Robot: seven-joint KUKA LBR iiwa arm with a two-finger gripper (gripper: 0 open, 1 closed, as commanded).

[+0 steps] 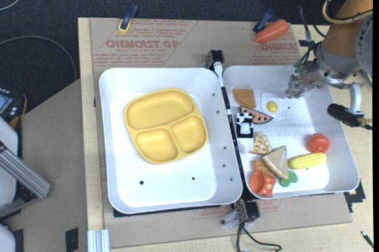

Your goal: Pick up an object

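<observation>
The right bin (337,126) holds several toy foods. A brown toast square (244,97), a fried egg (271,106) and a watermelon slice (258,116) lie at its far left. A pizza slice (261,143), a sandwich wedge (277,161) and a red piece with a star (261,183) are nearer the front. A corn cob (307,160) and a tomato (318,142) lie to the right. My gripper (295,89) hangs low over the bin's far part, just right of the egg, with nothing seen in it.
A yellow divided plate (166,125) sits in the left bin (118,174). An orange clamp (272,31) and a blue-yellow clamp (126,20) grip the bench's far edge. A black clip (216,58) joins the bins at the back. The arm's wrist (346,32) stands over the right bin's far right corner.
</observation>
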